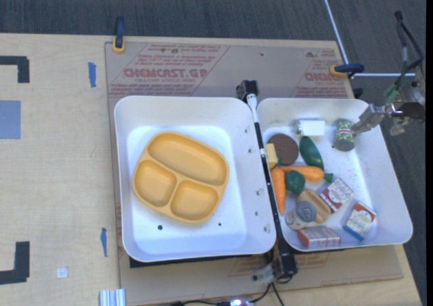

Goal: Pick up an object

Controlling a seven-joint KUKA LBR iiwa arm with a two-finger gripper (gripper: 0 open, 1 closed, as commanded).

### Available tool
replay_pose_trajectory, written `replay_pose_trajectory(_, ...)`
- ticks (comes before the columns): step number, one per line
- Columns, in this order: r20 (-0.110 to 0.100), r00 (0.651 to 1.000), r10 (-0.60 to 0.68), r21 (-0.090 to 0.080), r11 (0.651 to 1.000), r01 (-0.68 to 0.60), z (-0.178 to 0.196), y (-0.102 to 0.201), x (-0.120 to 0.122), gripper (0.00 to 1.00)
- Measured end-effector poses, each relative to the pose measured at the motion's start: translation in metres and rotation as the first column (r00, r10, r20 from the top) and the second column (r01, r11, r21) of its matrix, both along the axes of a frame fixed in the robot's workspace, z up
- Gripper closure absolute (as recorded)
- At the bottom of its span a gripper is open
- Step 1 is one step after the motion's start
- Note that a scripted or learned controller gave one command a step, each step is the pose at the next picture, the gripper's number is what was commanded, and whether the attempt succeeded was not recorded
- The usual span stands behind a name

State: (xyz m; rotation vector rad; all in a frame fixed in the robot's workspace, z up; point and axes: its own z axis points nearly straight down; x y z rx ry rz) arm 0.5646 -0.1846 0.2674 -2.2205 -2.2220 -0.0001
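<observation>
The right bin (389,183) holds several toy foods. Among them are a green-labelled can (345,135), a white block (311,126), a brown round cookie (285,149), a dark green vegetable (311,152) and two orange carrots (306,172). Small cartons (358,221) lie toward the front. My gripper (371,116) reaches in from the right edge, over the bin's back right corner. It is just right of the can and close to it. Nothing shows held in it.
The left bin (128,162) carries a yellow divided plate (180,176). A black divider clip (248,88) sits between the bins at the back. Blue clamps (346,68) hold the cardboard sheet under the bins. A thin white cable (331,10) runs diagonally at the upper right.
</observation>
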Motion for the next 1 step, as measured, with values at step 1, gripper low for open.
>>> replay_pose_trajectory(1,0.003,1.000,0.001,0.002,1.000,-0.001,-0.1713,-0.0251,0.0239,0.00)
